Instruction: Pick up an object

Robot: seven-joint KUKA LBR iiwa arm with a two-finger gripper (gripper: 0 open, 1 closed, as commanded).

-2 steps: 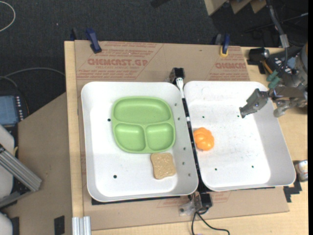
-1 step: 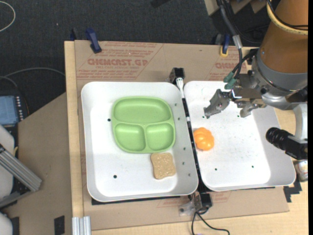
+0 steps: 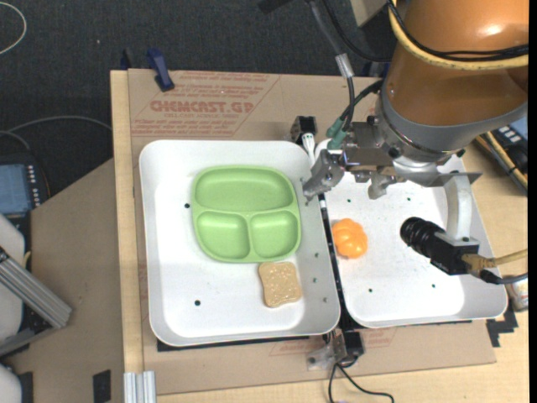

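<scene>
The tool (image 3: 348, 183) hung at centre frame over the upper-left corner of the right bin (image 3: 419, 309), fingers spread with nothing between them, so no pick had been made. Just below it lay the orange object (image 3: 350, 238), loose on the bin floor and, by my read, the likeliest target. Further left, the left bin (image 3: 159, 250) held a green divided plate (image 3: 246, 212) and a tan slice (image 3: 279, 283); descent, closing and lift all remained.

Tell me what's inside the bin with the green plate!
Inside the white bin lie the green plate and a tan cracker beside it. The floor under the plate is hidden.
</scene>
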